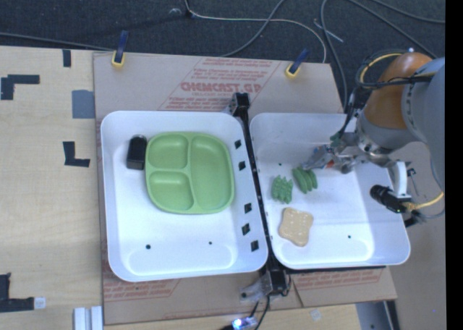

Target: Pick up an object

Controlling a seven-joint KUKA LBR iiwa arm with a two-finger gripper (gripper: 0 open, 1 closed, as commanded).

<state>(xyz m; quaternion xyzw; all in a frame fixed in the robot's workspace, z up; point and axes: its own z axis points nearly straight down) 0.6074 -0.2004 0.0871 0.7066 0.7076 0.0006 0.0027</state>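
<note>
Where gripper [316,158] hovers, ridged green toy [304,179]

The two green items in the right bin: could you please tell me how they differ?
The ribbed piece is longer and lies aslant, close to the gripper; the bumpy piece is shorter, blockier and nearer the divider. The ribbed one also lies farther from the cracker. Both are green and lie loose.

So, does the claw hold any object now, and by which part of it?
Nothing is seen between its fingers. The claw hangs over the right bin, just above the green toy; whether it touches the toy cannot be told.
</note>
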